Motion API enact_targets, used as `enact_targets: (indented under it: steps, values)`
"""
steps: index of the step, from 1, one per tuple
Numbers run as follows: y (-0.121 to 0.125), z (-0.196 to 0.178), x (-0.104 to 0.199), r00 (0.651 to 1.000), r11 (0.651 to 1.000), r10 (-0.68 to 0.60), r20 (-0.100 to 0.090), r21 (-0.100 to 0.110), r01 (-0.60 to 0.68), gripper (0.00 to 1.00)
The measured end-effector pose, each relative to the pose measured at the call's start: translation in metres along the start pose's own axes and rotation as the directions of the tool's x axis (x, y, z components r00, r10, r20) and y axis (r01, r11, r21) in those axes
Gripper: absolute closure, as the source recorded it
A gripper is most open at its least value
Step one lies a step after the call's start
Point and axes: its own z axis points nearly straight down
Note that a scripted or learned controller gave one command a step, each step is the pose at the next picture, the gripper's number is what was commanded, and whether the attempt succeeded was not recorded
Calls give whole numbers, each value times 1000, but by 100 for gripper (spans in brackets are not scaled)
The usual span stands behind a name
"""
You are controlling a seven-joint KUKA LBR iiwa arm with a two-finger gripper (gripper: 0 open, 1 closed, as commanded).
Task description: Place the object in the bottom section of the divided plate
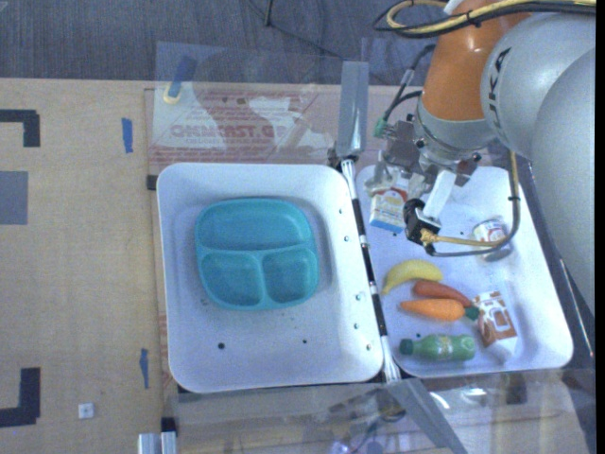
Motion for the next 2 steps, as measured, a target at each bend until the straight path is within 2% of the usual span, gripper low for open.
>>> enact_targets:
  steps: [1, 2]
  values:
    - [6, 11, 54, 990, 990, -139, -2, -3, 139, 100]
    - [-28, -13, 131, 963, 963, -270, -2, -3, 270, 100]
